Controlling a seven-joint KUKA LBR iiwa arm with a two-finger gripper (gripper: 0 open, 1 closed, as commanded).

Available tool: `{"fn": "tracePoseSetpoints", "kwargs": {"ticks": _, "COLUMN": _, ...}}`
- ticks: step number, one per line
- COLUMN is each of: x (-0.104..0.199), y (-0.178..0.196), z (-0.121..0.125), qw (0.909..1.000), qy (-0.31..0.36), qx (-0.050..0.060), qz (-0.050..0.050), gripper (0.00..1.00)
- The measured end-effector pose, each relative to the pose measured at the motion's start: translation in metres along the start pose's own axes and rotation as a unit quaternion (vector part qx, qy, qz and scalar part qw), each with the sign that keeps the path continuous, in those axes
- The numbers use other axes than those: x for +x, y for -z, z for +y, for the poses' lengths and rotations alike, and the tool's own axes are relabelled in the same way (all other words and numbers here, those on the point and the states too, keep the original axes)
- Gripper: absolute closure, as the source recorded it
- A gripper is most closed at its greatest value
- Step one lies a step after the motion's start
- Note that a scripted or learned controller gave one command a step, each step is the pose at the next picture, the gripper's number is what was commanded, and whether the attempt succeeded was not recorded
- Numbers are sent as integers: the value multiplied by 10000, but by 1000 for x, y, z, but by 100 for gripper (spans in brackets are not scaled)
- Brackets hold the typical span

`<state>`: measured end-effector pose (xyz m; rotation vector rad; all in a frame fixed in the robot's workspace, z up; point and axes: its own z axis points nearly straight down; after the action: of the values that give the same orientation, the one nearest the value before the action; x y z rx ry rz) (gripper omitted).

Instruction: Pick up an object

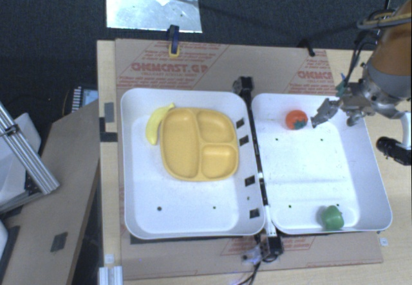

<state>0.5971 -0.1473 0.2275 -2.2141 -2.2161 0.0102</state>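
the grey arm with its orange band (393, 52) reaches in from the right, and its two-finger tool (329, 113) hangs over the far right part of the right shallow white bin (322, 168). one dark finger (320, 116) points down and left toward a small round orange-red fruit with a green top (296, 119), which lies near the far left corner of that bin. the finger tip is just beside the fruit, and nothing is seen between the fingers. whether the tool is released or clenched cannot be told from this slant, since the second finger is hard to make out against the wrist.

near the front right corner of the same bin lies a small green rounded object (332, 217), well apart from the tool.

the left shallow white bin (141, 206) holds a yellow plastic plate with three compartments (198, 143), lying flat around the middle. a yellow banana (154, 124) lies just beside the plate's far left edge, seemingly touching it.

both bins sit side by side on a brown cardboard sheet with red lettering (174, 66) on the tabletop
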Motion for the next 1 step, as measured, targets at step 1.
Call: {"fn": "tracePoseSetpoints", "kwargs": {"ticks": 1, "x": 0, "y": 7, "z": 2, "qw": 10000, "qy": 13, "qx": -61, "qz": -11, "gripper": 0}}
